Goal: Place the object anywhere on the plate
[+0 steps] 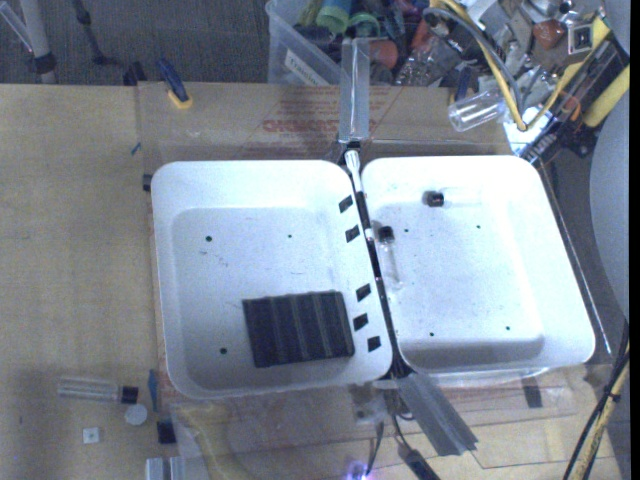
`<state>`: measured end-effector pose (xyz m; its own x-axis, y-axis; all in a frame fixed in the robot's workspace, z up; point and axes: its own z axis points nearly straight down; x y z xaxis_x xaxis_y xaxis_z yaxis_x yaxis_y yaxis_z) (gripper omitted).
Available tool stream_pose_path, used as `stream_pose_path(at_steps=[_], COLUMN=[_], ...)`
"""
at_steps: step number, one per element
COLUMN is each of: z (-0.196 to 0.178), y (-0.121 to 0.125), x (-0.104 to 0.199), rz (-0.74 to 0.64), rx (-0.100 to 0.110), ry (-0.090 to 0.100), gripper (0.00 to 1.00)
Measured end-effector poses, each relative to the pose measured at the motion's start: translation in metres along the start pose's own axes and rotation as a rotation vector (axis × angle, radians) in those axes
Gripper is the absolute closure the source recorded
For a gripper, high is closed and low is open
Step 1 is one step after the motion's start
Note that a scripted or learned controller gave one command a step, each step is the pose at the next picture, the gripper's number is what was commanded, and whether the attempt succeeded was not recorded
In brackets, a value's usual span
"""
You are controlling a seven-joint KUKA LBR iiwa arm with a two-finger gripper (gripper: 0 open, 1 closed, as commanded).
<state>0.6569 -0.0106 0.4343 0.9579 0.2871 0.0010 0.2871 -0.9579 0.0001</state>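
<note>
A black ribbed rectangular plate [298, 328] lies flat in the left bin [190, 208], near its front wall. In the right bin [540, 268], a small dark object [434, 199] sits near the back wall. A clear tube-like item with a dark cap [384, 249] lies along that bin's left wall, close to the divider. Both items are well apart from the plate.
A clear crate of tools and cables [380, 18] stands behind the bins, with a clear cup [475, 111] beside it. Small loose parts [110, 398] lie on the bench at front left. A metal strip with black tape marks [362, 268] runs between the bins.
</note>
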Motion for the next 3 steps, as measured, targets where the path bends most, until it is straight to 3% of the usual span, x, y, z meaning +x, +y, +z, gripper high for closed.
stream_pose_path(at_steps=[1,2,3], z=[0.0,0.0,0.0], y=[-0.034,-0.027,0.031], x=[0.005,-0.004,-0.02], rz=[-0.502,-0.041,-0.337], rx=[0.004,0.001,0.004], ry=[-0.006,-0.001,-0.006], gripper=[1.0,1.0,1.0])
